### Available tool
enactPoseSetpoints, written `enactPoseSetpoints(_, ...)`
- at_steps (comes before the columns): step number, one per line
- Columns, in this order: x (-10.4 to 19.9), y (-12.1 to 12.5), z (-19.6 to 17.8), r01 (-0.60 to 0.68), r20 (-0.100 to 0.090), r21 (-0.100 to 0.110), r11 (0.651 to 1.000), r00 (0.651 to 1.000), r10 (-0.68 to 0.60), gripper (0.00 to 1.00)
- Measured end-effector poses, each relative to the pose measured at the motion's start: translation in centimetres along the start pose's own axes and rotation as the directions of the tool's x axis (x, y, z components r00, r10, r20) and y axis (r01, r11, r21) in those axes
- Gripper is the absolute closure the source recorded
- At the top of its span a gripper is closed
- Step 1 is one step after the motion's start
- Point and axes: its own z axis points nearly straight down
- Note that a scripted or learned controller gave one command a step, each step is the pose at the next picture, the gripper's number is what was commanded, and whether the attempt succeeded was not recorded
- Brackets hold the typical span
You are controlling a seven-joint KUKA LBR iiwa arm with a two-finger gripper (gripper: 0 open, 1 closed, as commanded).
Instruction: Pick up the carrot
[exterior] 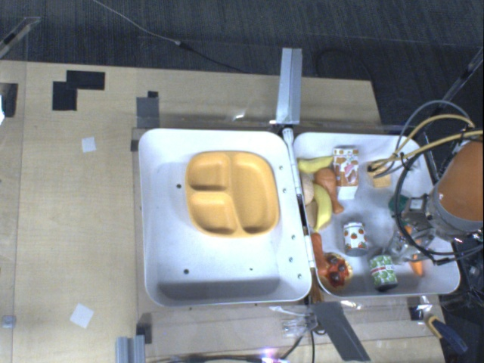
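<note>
My gripper point(408, 245) hangs low over the right side of the right bin point(446, 282), under a tangle of cables and the orange band of the arm. A small orange piece point(417, 264), which looks like the carrot, pokes out just below and right of the gripper; most of it is hidden by the gripper. Whether it is touched or held, I cannot tell.
The right bin also holds two bananas point(321, 203), a brownish-orange fruit point(327, 178), a tall can point(345, 165), a small can point(355, 236), a green-labelled can point(384, 271), a reddish elongated thing point(317, 243) and a dark red item point(336, 270). A yellow divided plate point(231, 192) lies in the left bin point(162, 225).
</note>
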Motion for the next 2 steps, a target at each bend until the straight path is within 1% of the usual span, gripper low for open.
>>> enactPoseSetpoints(1, -2.8, -0.2, -7.2, -0.203, -0.005, -0.010, 0.979, 0.979, 0.203, 1.00)
enactPoseSetpoints(2, -0.1, -0.1, 0.1, -0.021, -0.002, -0.011, 1.000, 1.000, 0.021, 1.00)
